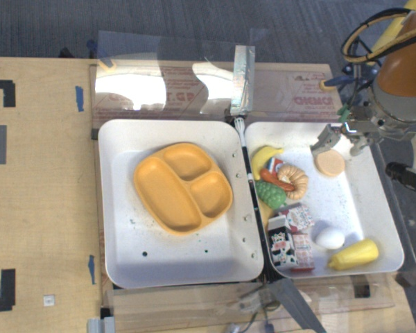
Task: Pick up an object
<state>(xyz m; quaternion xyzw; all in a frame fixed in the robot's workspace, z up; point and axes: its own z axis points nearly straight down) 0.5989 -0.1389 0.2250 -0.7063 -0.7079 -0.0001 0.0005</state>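
Tan round disc (330,164) lies below the gripper (343,141).
Fingers look spread, grasping nothing; lower straight over the disc.

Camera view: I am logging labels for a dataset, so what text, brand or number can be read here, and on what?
Nothing can be read for certain.
Cardboard strip behind the bins: red printed lettering, too blurred and glare-washed to read.
Small cartons in the right bin: red and black print, too small to read.
Orange divided plate: no markings.
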